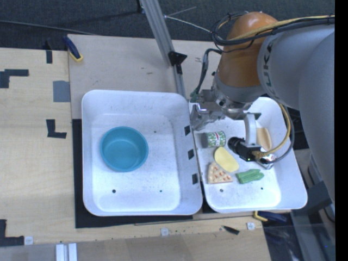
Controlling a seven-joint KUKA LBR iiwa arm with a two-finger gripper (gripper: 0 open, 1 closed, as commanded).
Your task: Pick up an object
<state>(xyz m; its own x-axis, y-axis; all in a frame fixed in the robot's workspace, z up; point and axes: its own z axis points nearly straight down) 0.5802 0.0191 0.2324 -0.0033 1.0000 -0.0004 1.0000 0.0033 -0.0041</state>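
At the near edge of the table (32, 162) a blue and yellow clamp (270, 217) sits just below the front rim of the right bin (293, 199). The left bin (87, 197) lies beside it on a black mat (77, 167), and the two rims touch along the middle. Nearest in the right bin are a waffle-patterned wedge (218, 175) and, just beside it on the right, a small green piece (249, 176). A little farther back a yellow oval piece (225, 159) overlaps the top of the wedge. At about the same depth in the left bin, a blue bowl (124, 148) stands upright, left of centre. Beyond the yellow piece a small can (216, 139) with a green and white label lies on its side near the right bin's left wall. A tan, bread-like piece (264, 137) rests well apart from it toward the right wall. The claw (202, 119) hangs just above and behind the can, close to the shared rim. It is too crowded by metal parts to say whether it is spread or pressed together, and nothing can be seen pinched in it. Above it the orange band (247, 42) leads to the grey arm (307, 75). Farther back a slanted metal pole (160, 31) crosses the table, and another blue and yellow clamp (73, 49) sits at the far left.
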